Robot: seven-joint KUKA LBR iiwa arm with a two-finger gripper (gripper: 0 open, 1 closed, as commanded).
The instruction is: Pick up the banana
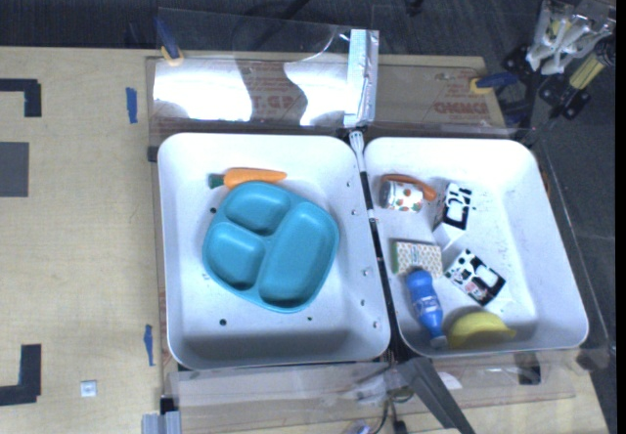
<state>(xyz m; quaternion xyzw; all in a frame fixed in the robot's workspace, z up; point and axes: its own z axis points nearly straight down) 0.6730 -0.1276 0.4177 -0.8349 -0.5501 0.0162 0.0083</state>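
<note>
Banana waits far from the pincer

We see the pincer [568,28] parked high, beyond the right bin [554,248]; we cannot tell whether it is released or clenched. The banana [477,326] lies well below it and slightly left, at the bin's near wall, touching a blue bottle [424,301]. We judge it light, soft-skinned and easily bruised, best pinched across its thick middle. Its long axis runs side to side across the view.

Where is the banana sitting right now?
The banana lies in the right bin, near its front edge, just right of the blue bottle and in front of the black-and-white patterned item.
</note>
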